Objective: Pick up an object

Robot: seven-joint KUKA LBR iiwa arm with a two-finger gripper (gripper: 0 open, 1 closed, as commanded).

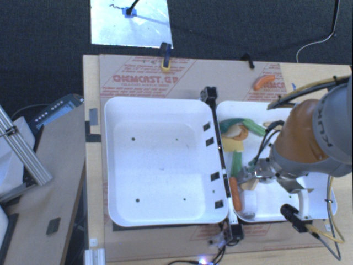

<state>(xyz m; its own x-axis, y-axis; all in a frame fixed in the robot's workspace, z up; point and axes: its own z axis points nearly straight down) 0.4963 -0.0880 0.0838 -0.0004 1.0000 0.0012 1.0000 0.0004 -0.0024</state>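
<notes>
While the arm (309, 142) hangs over the right bin (265, 211), its tool (251, 176) sits low beside the orange carrot (236, 194), grip impossible to tell; best centre squarely over that carrot, near the bin's left wall, before closing.

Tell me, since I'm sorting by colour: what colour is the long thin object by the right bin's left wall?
Orange, in the camera view.

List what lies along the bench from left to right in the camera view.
Left white bin → black divider clips → orange carrot-like piece → green pieces in the right white bin → grey and orange arm.
</notes>
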